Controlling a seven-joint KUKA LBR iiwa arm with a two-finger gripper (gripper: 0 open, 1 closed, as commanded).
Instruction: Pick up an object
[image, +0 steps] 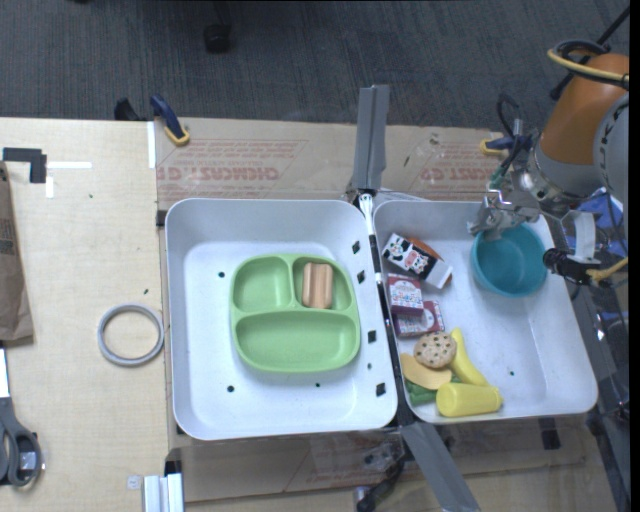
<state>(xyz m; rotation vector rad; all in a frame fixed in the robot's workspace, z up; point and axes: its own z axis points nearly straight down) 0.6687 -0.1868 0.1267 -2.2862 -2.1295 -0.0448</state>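
Note:
The right bin (560, 370) holds a blue bowl (510, 262) at its far right. Beside it lie a black, white and orange carton (413, 257), a pink packet (410, 305), a cookie (435, 349), a banana (464, 362) and a yellow cylinder (467, 400). My gripper (493, 214) hangs at the bowl's far left rim, below the orange-banded arm (585, 110). In the left bin (190, 300) sits a green divided plate (295, 335) with a hot dog (317, 285) in one compartment.
On the bench to the left lie a ring of tape (131, 333), scissors (15, 455) and a brown bag (12, 260). A blue clamp (170, 118) and a grey post (372, 140) stand behind the bins. Cables hang by the right bin's edge (585, 250).

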